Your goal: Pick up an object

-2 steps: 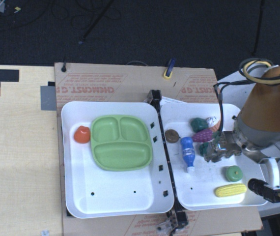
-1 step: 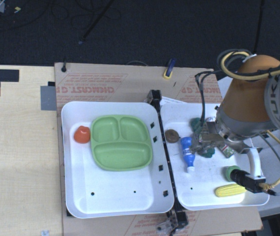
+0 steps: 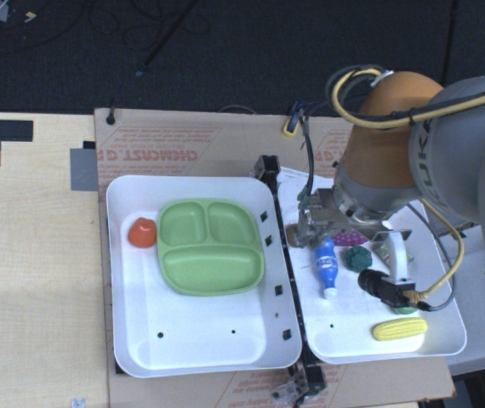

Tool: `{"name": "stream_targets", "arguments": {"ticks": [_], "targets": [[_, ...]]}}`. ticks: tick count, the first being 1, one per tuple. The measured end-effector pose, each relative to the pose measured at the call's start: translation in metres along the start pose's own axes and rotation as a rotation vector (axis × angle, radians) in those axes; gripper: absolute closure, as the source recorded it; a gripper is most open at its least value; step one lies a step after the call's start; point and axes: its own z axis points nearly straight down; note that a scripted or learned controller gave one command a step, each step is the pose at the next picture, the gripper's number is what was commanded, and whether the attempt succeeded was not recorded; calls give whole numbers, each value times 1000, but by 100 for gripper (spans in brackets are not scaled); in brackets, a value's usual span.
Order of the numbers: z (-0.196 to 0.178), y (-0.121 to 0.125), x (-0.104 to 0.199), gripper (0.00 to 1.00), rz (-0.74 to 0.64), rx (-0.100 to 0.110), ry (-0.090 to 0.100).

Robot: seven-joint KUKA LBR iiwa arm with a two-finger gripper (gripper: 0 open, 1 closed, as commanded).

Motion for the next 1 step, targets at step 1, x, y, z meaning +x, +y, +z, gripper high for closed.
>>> {"name": "stream_targets", "arguments": {"ticks": [1], "targets": [[0,23,36,100,2,0,0]]}}
